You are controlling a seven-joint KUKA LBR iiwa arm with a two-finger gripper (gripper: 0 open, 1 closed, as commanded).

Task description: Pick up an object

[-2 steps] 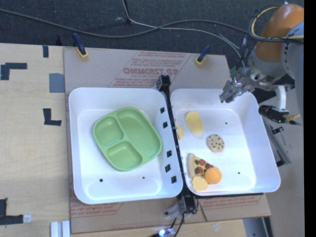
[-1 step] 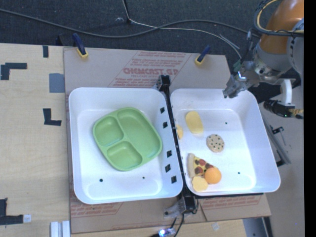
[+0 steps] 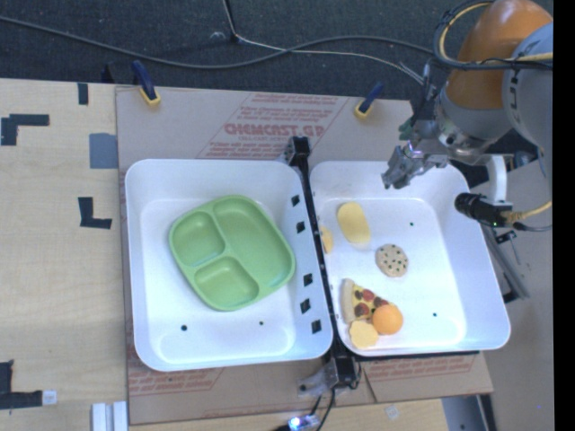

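hovering over the 1 o'clock corner of the right bin (image 3: pixel 449 241), the gripper (image 3: pixel 402 171) has nothing between its fingers as far as i can see, and it isn't touching any of the food. whether it's spread or closed i honestly cannot tell, it's too small and dark from this angle. the pickable stuff all sits lower in that bin: a yellow oval piece (image 3: pixel 353 223) near the bin's 11 o'clock, a cookie (image 3: pixel 392 259) around the middle, then a pizza slice (image 3: pixel 358 301), an orange ball (image 3: pixel 388 319) and a pale yellow round (image 3: pixel 364 334) bunched at 7 o'clock. the left bin (image 3: pixel 148 241) has a green divided plate (image 3: pixel 232 251) lying in it.
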